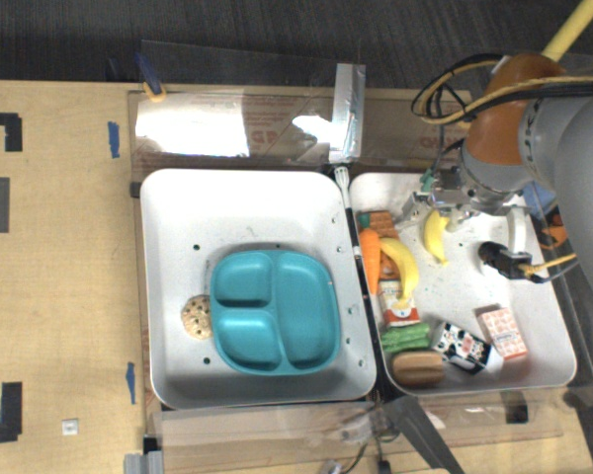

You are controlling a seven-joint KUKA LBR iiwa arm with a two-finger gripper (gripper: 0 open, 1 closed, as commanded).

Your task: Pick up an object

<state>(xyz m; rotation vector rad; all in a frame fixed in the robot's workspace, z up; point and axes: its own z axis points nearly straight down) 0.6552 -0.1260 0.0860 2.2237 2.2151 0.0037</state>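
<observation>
**End effector poised above a small yellow piece, grip unproven**

The end effector hangs in the right bin, up and to the right of the big banana; whether it is released or clenched cannot be told from this slanted view, as the wrist hides its tip.

The likeliest target, judging by closeness, is the small yellow piece; it lies just to the right of the big banana's upper end, apart from it, and directly below the end effector in the view, either touching its tip or just beside it; which of the two I cannot tell.

The risks, as I judge them:
- the piece is small, curved and smooth, so an off-centre close could squeeze it out sideways; it would then skid over the white floor toward the big banana
- if the grip catches only one end, the piece may swing and drop on the lift
- the carrot, touching the big banana's left side, and the big banana itself crowd that side; a descent drifting that way could nudge them, or pinch two things at once
- the bin's far wall is close behind, leaving little room for correction
</observation>
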